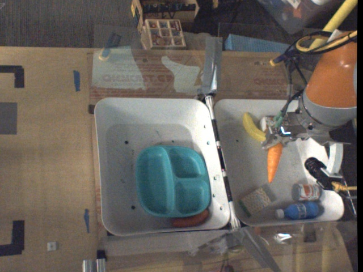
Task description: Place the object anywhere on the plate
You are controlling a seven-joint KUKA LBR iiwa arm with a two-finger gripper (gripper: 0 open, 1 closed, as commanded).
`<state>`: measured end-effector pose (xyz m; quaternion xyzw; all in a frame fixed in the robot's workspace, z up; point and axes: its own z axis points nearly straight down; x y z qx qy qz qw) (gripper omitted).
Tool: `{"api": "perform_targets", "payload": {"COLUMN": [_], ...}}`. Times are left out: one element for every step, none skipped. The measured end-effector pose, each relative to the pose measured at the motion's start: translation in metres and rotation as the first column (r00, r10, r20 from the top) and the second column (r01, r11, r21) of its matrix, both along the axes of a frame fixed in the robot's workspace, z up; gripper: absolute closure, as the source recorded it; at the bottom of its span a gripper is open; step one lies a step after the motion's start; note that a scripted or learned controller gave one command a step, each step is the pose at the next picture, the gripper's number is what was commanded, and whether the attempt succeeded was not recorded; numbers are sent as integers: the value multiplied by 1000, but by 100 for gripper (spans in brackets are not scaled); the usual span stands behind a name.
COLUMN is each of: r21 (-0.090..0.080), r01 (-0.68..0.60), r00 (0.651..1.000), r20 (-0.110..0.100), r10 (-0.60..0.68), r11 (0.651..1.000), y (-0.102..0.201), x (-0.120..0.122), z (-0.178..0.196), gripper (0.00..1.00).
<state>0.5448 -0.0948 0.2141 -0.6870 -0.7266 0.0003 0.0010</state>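
Observation:
A teal divided plate (pixel 172 181) lies in the left bin (pixel 113 123). Over the right bin (pixel 232 123), my gripper (pixel 274 138) is shut on the thick top end of an orange carrot (pixel 273 163). The carrot points down the image towards the bin's front. The gripper is well to the right of the plate, across the wall between the bins.
A yellow banana (pixel 253 127) lies just left of the gripper. A grey block (pixel 256 200), a blue bottle (pixel 300 211) and a small can (pixel 309 192) sit near the right bin's front. A reddish sausage-shaped thing (pixel 190 220) lies at the plate's front edge.

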Motion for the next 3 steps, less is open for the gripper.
{"api": "perform_targets", "payload": {"r21": [0, 0, 0], "r01": [95, -261, -260], "r00": [995, 965, 966], "r20": [-2, -2, -1], "r10": [-95, 261, 260], "r11": [995, 965, 966], "y": [70, 160, 159], "x": [5, 5, 5], "z": [-6, -30, -30], "gripper": [100, 100, 0]}}
